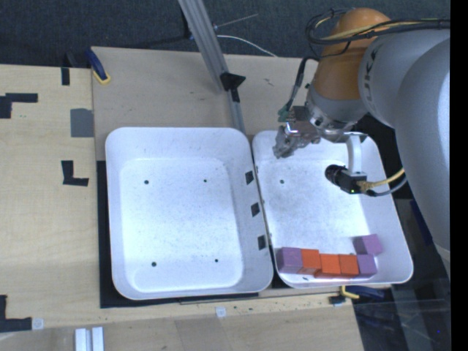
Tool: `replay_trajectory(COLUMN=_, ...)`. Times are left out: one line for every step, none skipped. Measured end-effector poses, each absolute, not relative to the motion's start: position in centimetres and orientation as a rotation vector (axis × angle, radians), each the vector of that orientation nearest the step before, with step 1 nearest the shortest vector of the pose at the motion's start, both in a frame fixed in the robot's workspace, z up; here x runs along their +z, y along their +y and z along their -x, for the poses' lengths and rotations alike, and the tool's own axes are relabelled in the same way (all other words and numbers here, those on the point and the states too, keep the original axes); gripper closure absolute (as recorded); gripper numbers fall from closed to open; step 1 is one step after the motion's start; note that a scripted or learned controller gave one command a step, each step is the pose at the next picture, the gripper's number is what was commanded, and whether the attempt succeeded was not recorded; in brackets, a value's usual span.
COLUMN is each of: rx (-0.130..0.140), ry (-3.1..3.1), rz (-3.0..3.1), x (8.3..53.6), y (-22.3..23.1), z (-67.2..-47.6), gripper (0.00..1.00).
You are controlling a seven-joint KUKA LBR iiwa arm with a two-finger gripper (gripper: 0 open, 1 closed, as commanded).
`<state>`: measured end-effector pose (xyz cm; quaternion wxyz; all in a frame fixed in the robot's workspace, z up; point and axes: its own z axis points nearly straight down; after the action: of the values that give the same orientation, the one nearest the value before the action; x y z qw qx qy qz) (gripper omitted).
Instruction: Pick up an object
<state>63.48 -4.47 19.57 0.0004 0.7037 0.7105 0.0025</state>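
Several blocks lie in a row along the near edge of the right bin: a purple block at the left, orange blocks in the middle, and a purple block at the right end. My gripper hangs over the far left corner of the right bin, well away from the blocks. I see nothing between its fingers.
The left bin sits beside the right one, with black clips on the shared edge. A metal rail slants down from the top to the bins' far edge. Black tape marks lie on the bench at left.
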Motion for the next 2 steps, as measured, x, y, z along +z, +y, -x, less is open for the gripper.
replay_trajectory(rx=0.003, ry=2.234, rz=-2.212, x=19.2, y=3.0, z=-66.3, gripper=1.0)
replay_trajectory(rx=0.003, ry=2.231, rz=-2.214, x=19.2, y=9.3, z=-68.1, gripper=1.0)
